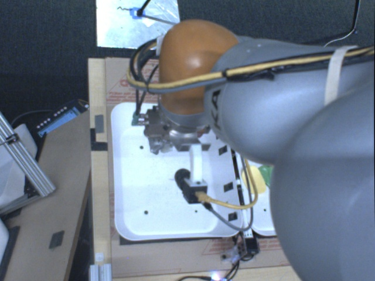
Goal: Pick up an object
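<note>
Hand low over the upper part of the left bin, centre of the frame. Whether it is released or clenched I cannot tell, since the wrist covers it from above. Nothing is seen in its grasp. The nearest candidate to pick is a yellow-green thing at right of centre, in the right bin, well apart from the hand. Risk: a grab made here likely meets bare white floor and comes up with nothing, as no loose thing can be made out beside the hand. Second risk: pressing down onto the tray floor, or scraping it. Hidden: the grey arm blankets most of the right bin and the left bin's right side. The yellow-green thing is cut off, its shape unclear. The counter shows along the left edge.
</note>
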